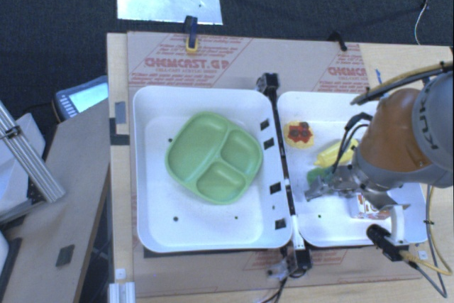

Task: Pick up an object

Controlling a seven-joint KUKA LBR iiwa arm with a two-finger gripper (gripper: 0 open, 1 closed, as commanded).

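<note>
the hand (317, 187) hangs low in the right bin (312, 230), just beside a yellow object (329, 152); i cannot tell how open it is. a green divided plate (213, 157) lies in the left bin (152, 223).

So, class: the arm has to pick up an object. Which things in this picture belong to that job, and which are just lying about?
Belong to the job:
gripper
yellow object
small yellow and red item
right bin

Lying about:
green divided plate
left bin
yellow clamp

Green tray (213, 158); white bins (152, 223) — yellow object (330, 152); yellow-red item (299, 133); orange-banded grey arm (397, 135).
</note>
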